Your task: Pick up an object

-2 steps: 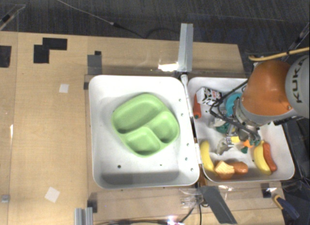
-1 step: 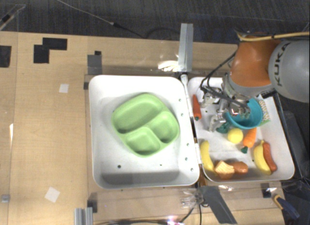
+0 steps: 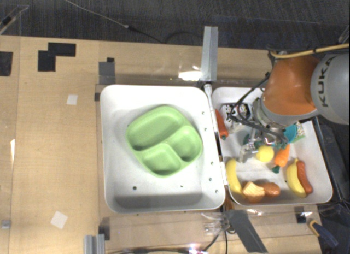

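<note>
camera view | tool (image 3: 261, 145) low in right bin (image 3: 322, 184), above yellow lemon (image 3: 265, 154); opening and hold: cannot tell | lemon mid-bin beside orange carrot (image 3: 281, 157), bananas (image 3: 233, 175) near | judged light, stiff, smooth, round: grip across its middle, may roll

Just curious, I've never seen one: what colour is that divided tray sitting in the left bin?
Light green, all over. The divided tray shows plainly in the camera view, lying in the white left bin.

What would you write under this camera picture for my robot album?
Robot arm reaching down among toy food in the right bin, gripper just above a yellow lemon; green divided plate in the left bin.
</note>
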Motion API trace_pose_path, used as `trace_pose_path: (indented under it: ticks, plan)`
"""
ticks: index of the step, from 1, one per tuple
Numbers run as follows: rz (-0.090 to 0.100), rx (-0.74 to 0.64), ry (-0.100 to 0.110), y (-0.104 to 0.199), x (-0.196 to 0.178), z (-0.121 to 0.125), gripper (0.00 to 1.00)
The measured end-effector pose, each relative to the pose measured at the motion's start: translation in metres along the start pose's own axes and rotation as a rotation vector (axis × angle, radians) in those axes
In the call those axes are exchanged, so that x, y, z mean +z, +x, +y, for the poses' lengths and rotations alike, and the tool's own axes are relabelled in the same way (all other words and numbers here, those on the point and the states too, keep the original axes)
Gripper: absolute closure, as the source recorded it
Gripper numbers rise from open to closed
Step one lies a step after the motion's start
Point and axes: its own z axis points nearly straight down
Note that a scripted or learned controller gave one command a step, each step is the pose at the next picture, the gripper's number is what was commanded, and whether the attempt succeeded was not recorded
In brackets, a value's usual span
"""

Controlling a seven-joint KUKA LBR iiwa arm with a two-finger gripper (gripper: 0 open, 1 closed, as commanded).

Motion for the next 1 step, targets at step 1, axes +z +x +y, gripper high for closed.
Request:
trace_pose_path:
  ticks: [1]
  plan:
    - [-0.005, 0.101, 0.001, 0.0221, -0.0007, 0.0046, 0.00]
